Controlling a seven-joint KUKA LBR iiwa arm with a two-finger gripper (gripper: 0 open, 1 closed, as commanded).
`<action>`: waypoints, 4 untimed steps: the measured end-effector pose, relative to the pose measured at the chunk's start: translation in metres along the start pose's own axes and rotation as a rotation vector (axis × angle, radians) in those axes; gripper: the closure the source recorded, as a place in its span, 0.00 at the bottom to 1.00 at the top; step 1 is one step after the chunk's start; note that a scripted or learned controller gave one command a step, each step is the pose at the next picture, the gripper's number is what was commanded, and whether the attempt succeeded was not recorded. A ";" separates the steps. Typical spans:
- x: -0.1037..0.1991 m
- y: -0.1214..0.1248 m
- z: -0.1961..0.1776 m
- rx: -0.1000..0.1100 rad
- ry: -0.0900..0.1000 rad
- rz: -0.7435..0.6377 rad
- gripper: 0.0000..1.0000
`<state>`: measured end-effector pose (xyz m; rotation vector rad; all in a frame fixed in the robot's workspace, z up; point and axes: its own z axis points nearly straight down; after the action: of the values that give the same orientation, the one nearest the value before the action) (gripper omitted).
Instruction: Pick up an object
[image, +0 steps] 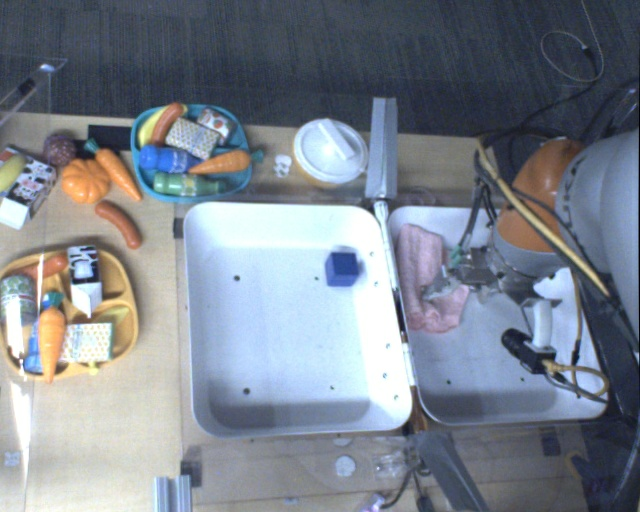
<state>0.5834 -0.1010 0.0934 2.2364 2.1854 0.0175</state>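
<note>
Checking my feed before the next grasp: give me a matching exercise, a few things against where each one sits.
Things:
1. blue block
2. pink cloth
3. white lid
4. hand

Places:
A. on the bench behind the left bin
B. inside the left bin, upper right part
C. in the right bin, near its left wall
D. low over the right bin, at the cloth's right edge

Pairs: 1-B, 2-C, 3-A, 4-D
</note>
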 end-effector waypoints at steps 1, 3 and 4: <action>-0.030 0.048 -0.020 0.012 0.001 0.006 0.00; -0.079 0.064 0.002 0.002 -0.001 -0.179 0.00; -0.021 0.019 0.002 0.001 0.001 -0.340 0.00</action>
<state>0.6024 -0.1225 0.0921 1.8346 2.5316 0.0136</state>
